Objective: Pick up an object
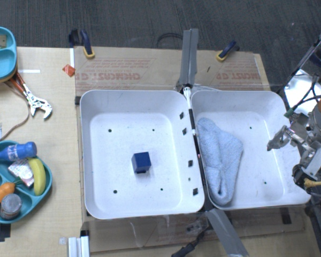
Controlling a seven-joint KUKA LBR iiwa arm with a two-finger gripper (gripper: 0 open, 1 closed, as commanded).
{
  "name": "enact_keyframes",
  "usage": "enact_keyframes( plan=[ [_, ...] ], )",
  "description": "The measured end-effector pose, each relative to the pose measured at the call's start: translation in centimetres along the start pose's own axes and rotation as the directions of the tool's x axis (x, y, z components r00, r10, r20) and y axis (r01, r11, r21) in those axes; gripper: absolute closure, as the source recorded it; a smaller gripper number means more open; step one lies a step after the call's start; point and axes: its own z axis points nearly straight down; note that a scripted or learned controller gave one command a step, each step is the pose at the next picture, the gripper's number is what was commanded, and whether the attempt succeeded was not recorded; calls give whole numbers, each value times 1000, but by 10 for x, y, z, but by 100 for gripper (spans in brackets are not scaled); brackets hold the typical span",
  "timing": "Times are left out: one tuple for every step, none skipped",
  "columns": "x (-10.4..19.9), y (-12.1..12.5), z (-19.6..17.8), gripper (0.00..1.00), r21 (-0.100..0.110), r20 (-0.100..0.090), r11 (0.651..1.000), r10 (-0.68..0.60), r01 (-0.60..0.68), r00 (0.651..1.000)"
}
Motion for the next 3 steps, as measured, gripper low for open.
enact_keyframes(
  plan=[
    [-9, 8, -44, 0, -2, 0, 914, 405, -405, 914],
    [19, -15, -23, 0, 0, 1, 791, 611, -611, 791],
    [-8, 25, -27, 0, -1, 0, 782, 624, -624, 782]
  ],
)
